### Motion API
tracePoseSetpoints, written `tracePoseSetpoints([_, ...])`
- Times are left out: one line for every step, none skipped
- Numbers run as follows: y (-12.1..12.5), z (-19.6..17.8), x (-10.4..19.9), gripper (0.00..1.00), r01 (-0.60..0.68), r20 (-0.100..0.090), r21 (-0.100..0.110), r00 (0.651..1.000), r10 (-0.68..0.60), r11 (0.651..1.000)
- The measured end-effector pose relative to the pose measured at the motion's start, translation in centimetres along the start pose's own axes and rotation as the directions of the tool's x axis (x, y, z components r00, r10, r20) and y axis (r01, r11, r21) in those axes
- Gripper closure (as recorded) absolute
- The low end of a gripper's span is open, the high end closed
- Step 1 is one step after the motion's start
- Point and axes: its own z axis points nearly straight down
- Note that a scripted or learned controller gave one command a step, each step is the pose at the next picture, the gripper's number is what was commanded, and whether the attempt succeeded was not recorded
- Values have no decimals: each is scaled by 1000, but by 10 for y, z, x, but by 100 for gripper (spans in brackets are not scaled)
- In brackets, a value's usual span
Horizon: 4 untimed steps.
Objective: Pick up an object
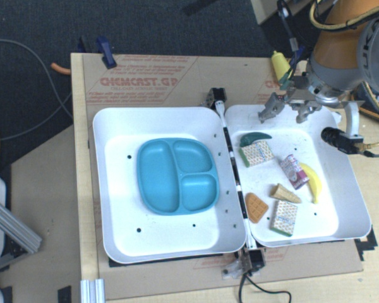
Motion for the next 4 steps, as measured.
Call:
tracePoseSetpoints([10,92,2,0,0,0,4,1000,0,1000])
tracePoseSetpoints([27,122,1,0,1,1,-2,1000,-1,1000])
tracePoseSetpoints([29,110,1,100,2,3,-7,1000,-2,1000])
tracePoseSetpoints([29,111,1,0,2,3,-6,1000,-2,1000])
